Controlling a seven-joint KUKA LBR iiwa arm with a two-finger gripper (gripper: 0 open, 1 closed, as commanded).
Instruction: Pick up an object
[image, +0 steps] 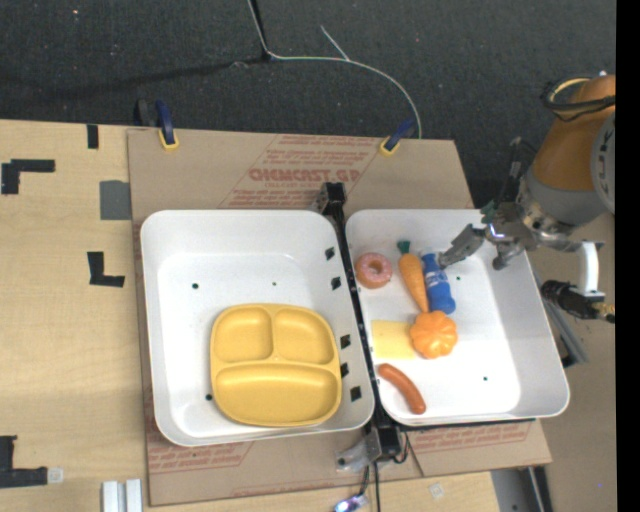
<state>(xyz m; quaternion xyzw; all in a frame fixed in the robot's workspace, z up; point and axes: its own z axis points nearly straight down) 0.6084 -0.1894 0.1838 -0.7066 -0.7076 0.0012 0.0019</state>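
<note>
Here the gripper (478, 245) hovers at the right bin's (525, 330) upper right, its fingers spread and pinching nothing. A blue bottle (437, 284) and carrot (413, 281) lie just left.

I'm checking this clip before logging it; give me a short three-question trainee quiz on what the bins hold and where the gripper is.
1. True or false: the yellow divided tray lies in the left bin.
2. Which item lies nearest the front rim of the right bin? A) pink donut B) sausage C) carrot
3. Fill in: the gripper hangs above the ____ bin, near the blue bottle.

Key: 1 true; 2 B; 3 right.
</note>
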